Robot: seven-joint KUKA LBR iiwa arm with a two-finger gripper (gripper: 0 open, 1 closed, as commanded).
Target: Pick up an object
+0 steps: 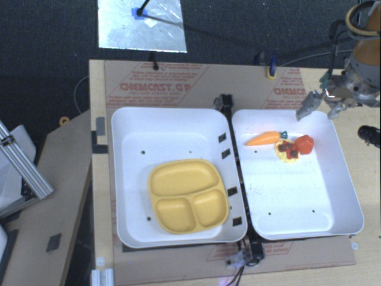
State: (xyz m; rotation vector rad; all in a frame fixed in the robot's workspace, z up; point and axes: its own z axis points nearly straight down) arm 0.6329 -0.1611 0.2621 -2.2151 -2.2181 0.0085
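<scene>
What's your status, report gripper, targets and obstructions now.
Gripper open, above right bin's far rim, holding nothing. Toy carrot and red toy in that bin's far end. Nothing blocking them.

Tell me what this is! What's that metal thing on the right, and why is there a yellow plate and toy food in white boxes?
It is a robot arm reaching in from the right. At its end is a claw with two fingers for picking things up. The picture comes from one camera fixed above the bench, looking down at a slant. On the bench sit two shallow white bins side by side. The left bin holds a yellow divided plate with three sections. The right bin holds a toy carrot and, beside it, a red toy and a small yellow and dark piece. The claw hovers over the right bin's far corner and holds nothing.
</scene>
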